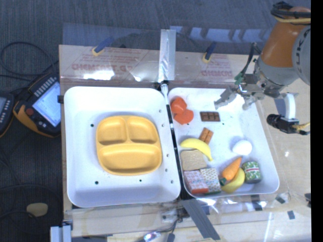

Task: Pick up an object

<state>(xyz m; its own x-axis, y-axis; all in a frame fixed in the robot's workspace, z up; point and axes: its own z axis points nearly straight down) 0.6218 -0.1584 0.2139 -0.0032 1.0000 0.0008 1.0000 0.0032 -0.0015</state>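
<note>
Two white bins sit on your desk, the right bin [268,150] crowded with toy food, where the gripper [236,99] hovers with jaws spread and empty near the chocolate bar [209,116], seemingly poised to pick.

Bright, even light; soft focus

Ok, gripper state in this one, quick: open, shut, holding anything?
Gripper: open, holding nothing, poised over the far side of the right bin, above the chocolate bar.
</note>
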